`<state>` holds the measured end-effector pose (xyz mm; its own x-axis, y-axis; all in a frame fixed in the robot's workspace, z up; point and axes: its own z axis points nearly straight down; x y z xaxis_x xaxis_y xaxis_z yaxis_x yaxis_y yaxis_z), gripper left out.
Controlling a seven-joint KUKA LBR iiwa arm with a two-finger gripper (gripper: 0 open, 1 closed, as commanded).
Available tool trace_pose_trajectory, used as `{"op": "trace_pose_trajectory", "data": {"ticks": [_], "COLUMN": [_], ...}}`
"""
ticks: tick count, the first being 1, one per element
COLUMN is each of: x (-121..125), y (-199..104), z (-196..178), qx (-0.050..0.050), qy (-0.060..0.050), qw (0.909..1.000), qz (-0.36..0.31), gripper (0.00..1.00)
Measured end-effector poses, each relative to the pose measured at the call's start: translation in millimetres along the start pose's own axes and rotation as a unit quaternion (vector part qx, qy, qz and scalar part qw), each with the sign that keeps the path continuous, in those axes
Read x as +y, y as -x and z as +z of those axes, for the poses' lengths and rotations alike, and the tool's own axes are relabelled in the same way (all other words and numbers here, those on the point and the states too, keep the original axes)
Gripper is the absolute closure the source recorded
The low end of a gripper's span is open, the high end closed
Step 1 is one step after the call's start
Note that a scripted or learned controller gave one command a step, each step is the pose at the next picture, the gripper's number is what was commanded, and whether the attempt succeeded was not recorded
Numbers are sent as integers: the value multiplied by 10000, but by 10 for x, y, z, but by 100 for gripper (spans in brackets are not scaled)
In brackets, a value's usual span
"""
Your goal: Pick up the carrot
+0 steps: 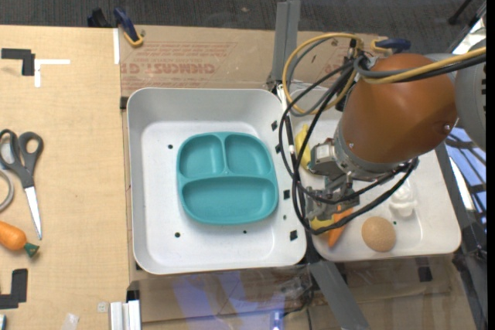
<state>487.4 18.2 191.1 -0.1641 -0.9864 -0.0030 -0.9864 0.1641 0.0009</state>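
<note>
Right bin: the shallow white plastic bin on the right (433, 243) holds a tan egg-shaped object (378, 233) near its front wall and a small white item (401, 202) just behind it.
Carrot: the slim orange carrot (338, 228) lies near the right bin's front left corner, partly hidden under the arm, so it is probably the target.
End effector: the dark end effector (329, 201) sits directly over the carrot, with cables across it; I cannot tell whether it is open, closed, or gripping anything.
Left bin: the shallow white plastic bin on the left (147, 189) carries a teal three-compartment plate (227, 178).
Counter: on the pale wooden counter (62, 127), well apart at the left, lie another orange carrot with a green tip (14, 236) and grey-handled scissors (23, 170).
</note>
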Motion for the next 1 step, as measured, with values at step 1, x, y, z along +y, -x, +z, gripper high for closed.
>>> {"op": "trace_pose_trajectory", "data": {"ticks": [1], "x": [120], "y": [161], "z": [0], "qx": [-1], "qy": [2], "qw": [9834], "qz": [-1817], "gripper": [100]}}
